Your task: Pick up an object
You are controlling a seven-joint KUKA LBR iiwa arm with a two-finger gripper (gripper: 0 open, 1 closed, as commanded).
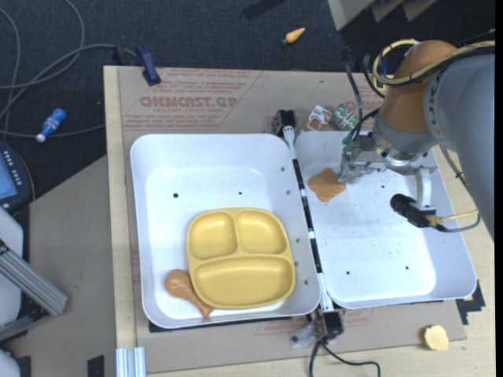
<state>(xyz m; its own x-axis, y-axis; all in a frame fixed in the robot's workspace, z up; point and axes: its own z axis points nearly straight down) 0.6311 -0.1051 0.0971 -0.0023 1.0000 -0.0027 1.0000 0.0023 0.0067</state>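
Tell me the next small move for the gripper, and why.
Probably a short shift toward the bins' divider, then down. The gripper sits low in the right bin, right beside the tan flat piece, which lies on the bin floor just off its tip, not visibly between the fingers.

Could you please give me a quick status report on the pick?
Pincer low in right white bin, beside flat tan cookie-shaped piece. Grip unconfirmed. Yellow divided plastic plate in left white bin; nothing blocking.

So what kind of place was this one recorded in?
Probably a robotics lab, not a kitchen: two white bins on a cardboard-topped bench, loose cables across dark carpet, and toy items like the yellow divided plate.
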